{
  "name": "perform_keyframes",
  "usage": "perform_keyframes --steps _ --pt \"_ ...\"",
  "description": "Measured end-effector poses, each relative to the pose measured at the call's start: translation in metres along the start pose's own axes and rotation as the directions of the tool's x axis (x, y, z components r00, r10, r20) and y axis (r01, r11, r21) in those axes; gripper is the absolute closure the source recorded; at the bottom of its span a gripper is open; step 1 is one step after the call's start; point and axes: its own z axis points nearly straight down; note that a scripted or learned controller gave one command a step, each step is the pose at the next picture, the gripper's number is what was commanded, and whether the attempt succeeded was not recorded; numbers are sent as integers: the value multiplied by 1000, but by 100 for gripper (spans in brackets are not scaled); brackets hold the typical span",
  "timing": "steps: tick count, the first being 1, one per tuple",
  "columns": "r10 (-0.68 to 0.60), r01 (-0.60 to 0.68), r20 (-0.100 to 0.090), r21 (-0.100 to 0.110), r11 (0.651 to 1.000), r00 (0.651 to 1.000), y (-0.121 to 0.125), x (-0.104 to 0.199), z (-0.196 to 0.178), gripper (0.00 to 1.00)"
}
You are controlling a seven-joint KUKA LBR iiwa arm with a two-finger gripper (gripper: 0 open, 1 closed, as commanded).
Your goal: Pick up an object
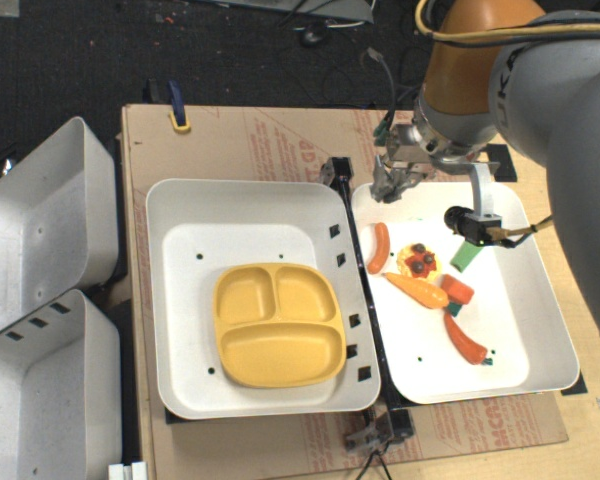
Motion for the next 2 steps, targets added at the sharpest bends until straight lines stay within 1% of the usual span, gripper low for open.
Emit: perform_keyframes --steps 1,2 --pt "2 -2 1 0 1000 1000 -5 47 3 100" --pt "0 0 -1 -3 1000 1000 -2 108 -14 100"
